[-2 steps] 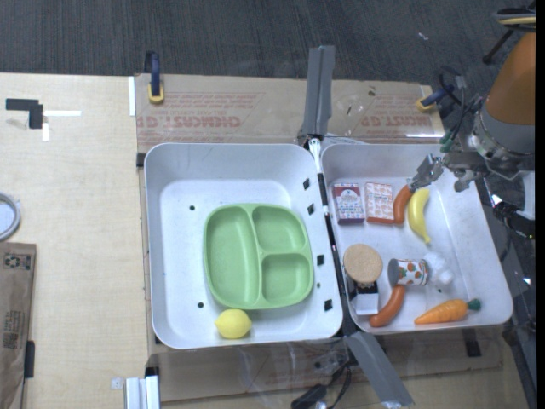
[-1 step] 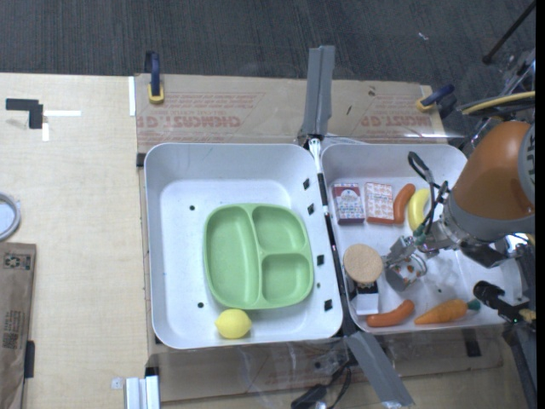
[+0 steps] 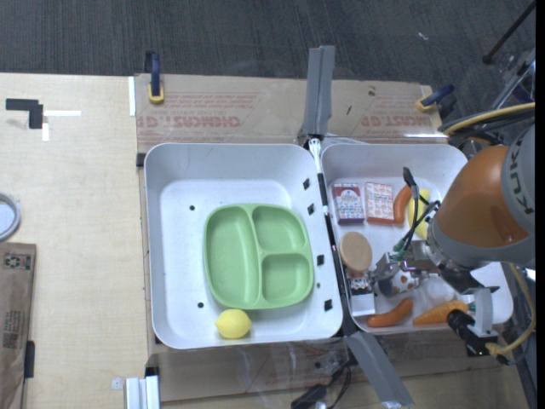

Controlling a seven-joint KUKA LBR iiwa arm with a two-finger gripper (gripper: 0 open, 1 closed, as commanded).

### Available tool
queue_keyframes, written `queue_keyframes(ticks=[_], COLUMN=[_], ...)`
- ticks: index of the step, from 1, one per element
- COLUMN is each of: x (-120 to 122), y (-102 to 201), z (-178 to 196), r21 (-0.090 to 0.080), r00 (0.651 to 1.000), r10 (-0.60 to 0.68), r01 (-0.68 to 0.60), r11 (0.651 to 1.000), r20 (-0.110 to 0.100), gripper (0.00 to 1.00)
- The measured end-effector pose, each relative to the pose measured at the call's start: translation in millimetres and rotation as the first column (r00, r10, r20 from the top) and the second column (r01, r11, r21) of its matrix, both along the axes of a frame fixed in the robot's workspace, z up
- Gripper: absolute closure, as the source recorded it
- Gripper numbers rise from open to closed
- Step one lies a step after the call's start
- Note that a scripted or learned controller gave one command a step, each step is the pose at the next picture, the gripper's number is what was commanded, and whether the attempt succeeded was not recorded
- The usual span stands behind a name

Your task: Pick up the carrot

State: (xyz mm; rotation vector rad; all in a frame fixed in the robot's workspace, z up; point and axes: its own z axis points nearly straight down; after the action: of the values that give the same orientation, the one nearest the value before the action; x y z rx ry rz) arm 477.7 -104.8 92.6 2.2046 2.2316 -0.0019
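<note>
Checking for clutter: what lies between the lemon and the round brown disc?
In the camera view, between the lemon and the brown disc lie the green plate's corner and the bins' adjoining walls.

Glossy green plastic plate [image 3: 259,256], smooth white plastic bin [image 3: 170,228]

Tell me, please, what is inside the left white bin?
Inside the left bin lie a green divided plate and a yellow lemon near its front edge. What is under the plate is covered.
</note>
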Motion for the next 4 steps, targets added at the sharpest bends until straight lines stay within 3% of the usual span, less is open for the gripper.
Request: queue_keyframes(ticks=[1, 2, 3, 4], x=[3, 1, 14, 5], y=[-58, 11, -45, -11], z=[121, -2, 90, 2], r21=[0.003, 0.002, 0.000, 0.016], r00=[0.997, 0.832, 0.645, 0.250], r10=[-0.081, -0.555, -0.764, -0.968], r01=[0.081, 0.555, 0.764, 0.968], r11=[0.997, 0.832, 0.645, 0.250], r20=[-0.003, -0.007, -0.005, 0.002], gripper=[0.00, 0.00, 0.00, 0.00])
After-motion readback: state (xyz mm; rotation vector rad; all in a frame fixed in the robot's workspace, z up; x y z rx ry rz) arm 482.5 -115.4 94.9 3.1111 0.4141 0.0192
